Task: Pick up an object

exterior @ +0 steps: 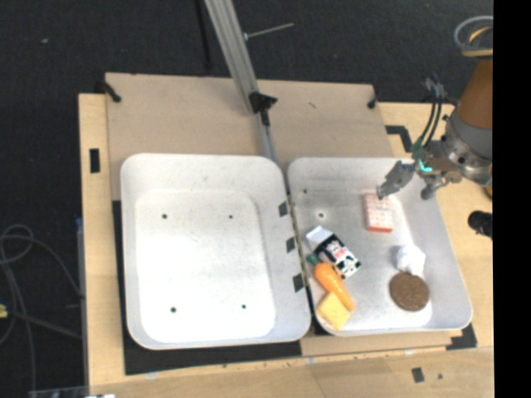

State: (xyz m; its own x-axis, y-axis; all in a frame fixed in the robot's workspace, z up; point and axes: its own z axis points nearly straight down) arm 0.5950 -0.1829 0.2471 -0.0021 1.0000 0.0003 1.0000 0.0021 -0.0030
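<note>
While I hang over the far part of the right bin (448, 247), my fingers (406, 181) stand apart with nothing between them, one prong low at the left and the other off to the right. The likeliest target, as I judge it, is the pink box (379, 213), which lies flat on the bin floor just near of the left prong.

To take it well I should come a little nearer and left until the box sits squarely under the gap, then turn so the prongs close across its narrower sides, and go straight down (a slanted drop would likely nudge it away).

It looks like a small pale pink carton, roughly rectangular, with a redder strip at its near edge. It lies apart from the white lump (409, 259) and brown disc (409, 291) nearer in, so there is room to descend.
</note>
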